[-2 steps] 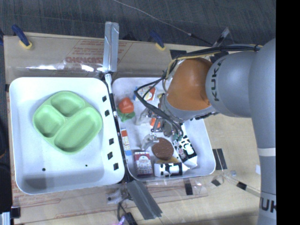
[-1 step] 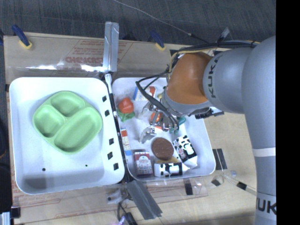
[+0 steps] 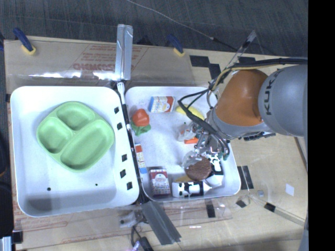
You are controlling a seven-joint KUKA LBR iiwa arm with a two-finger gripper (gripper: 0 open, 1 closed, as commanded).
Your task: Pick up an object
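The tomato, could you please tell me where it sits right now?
The tomato lies in the right bin, near its left wall toward the far end, just left of the small box.

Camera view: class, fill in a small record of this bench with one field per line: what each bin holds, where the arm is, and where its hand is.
left bin: green divided plate
right bin: tomato, small carton, banana, red box, brown round item, black-and-white bottle
arm: reaches in from the right, over the right bin
hand: low over the right bin's right side, just above the brown round item
grip: cannot tell
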